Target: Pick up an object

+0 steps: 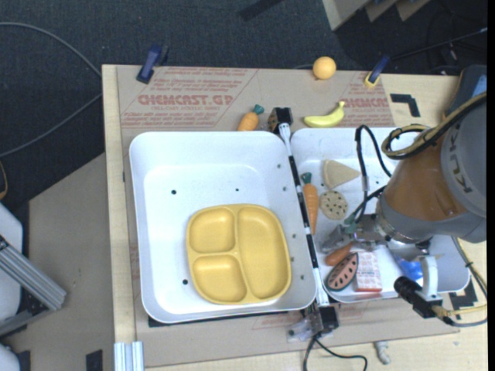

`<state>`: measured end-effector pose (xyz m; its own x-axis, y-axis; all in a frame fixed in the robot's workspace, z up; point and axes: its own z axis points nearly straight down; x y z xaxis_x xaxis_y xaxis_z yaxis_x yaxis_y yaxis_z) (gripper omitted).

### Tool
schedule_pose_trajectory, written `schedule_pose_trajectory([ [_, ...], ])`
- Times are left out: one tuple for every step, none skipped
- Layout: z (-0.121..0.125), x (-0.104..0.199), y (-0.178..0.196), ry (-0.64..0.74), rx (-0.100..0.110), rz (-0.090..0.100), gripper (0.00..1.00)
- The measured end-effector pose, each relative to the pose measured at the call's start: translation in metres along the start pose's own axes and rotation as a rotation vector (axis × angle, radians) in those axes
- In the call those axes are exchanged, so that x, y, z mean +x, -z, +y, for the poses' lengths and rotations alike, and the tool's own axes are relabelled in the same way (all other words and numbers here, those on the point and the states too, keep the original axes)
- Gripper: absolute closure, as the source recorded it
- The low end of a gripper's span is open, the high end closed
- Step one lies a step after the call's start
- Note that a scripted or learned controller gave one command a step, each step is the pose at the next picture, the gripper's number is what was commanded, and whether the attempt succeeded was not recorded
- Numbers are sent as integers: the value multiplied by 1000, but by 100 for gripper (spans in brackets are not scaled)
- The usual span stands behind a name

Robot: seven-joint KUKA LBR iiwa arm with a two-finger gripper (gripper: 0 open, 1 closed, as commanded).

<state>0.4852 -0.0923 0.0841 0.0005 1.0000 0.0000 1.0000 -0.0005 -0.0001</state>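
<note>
Left bin (155,207) just has the yellow tray (238,252) in it, nothing I'm after there. All the small stuff is in the right bin (309,141): a carrot (310,202) along the divider, a tan wedge (339,173), a round cracker (333,204), and down front a watermelon slice (342,271) next to a pink packet (368,271). My claw (357,234) is low over that front clump, but my own wrist blocks the tips, so I honestly can't tell if it's released or clenched on anything. Things are packed tight here, so I'd say pick one piece, probably the slice, center over it, and close slowly so the neighbors don't get shoved or dragged along.
</note>
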Motion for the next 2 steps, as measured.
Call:
schedule_pose_trajectory([
  [0,0,10,-1,-1,-1,100],
  [61,97,101,3,-2,2,100],
])
